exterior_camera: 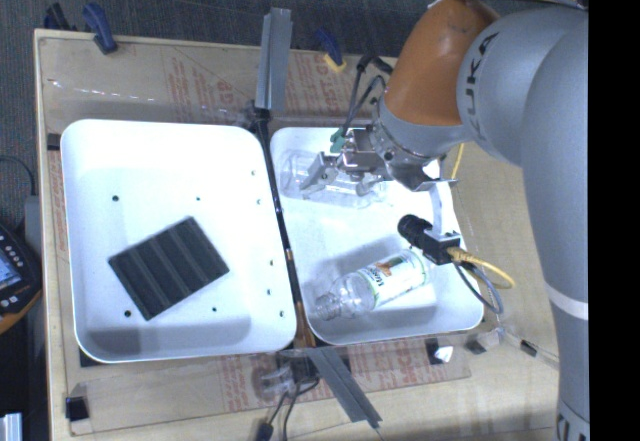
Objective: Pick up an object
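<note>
- A clear plastic bottle (375, 285) with a green and white label lies on its side in the right bin (300, 229), near the front wall, its cap end towards the divider between the two bins.
- A second clear item, hard to make out, sits in the back left corner of the right bin, just beside the jaws.
- The jaws (335, 171) are low over the back of the right bin, well apart from the bottle; whether they are open or closed I cannot tell.
- The arm (490, 59) comes in from the right, its orange band above the wrist.
- A black ribbed pad (168, 266) lies flat in the left bin (150, 144).
- Both bins rest on the desk (150, 74), with blue clamps (98, 27) along its far edge.
</note>
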Motion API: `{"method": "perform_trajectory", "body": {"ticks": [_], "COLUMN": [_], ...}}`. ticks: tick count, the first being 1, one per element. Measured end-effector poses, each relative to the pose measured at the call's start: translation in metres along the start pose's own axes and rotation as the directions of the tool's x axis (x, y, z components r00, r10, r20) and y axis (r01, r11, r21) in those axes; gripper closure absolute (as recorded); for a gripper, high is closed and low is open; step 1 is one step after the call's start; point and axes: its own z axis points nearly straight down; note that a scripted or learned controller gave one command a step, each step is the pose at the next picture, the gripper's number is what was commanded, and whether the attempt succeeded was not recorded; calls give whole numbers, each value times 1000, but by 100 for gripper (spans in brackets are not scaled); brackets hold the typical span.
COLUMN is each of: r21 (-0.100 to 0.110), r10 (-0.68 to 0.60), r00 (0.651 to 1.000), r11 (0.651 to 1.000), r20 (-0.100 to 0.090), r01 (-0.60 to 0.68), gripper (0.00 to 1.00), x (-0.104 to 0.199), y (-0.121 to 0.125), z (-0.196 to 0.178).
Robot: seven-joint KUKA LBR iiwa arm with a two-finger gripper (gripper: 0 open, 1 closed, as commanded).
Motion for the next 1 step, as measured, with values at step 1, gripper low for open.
{"method": "perform_trajectory", "body": {"ticks": [1], "r21": [-2], "r10": [3], "r00": [1000], "r11": [1000], "r20": [1], "r01": [-3], "gripper": [0], "x": [-66], "y": [-51], "z": [38]}}
